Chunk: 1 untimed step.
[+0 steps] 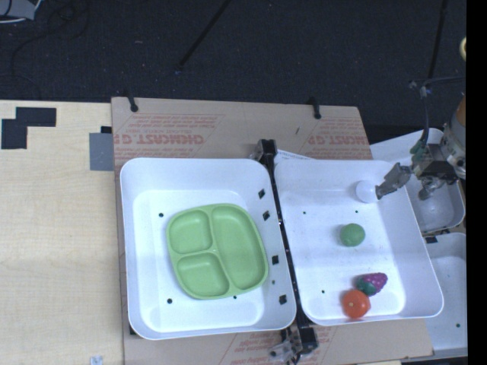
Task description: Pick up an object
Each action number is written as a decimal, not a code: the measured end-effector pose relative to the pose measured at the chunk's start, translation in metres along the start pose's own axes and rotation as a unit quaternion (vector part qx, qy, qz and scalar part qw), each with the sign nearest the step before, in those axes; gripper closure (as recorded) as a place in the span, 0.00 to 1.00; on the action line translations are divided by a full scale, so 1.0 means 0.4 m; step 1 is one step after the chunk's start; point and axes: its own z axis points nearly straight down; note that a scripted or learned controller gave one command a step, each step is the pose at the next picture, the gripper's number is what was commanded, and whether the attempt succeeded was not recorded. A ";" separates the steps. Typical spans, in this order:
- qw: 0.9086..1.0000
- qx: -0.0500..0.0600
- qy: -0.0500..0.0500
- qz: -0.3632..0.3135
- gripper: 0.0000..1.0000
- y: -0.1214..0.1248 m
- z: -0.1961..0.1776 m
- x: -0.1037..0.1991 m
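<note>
You see the gripper [415, 175] at the right bin's [319, 181] upper right rim — its fingers [393, 179] are spread and grasp nothing. Inside this bin lie a small white ball [366, 192], a green ball [351, 235], a purple toy [372, 283] and, touching it, an orange ball [355, 304]. The left bin [144, 204] carries a green divided plastic plate [217, 250].

You have a divided plate [217, 249] in the left bin [144, 181]; a ball [351, 235] and two small fruits [364, 293] lie in the right bin [319, 177]
</note>
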 end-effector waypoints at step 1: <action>1.000 -0.006 -0.001 -0.001 0.00 0.005 -0.018 0.001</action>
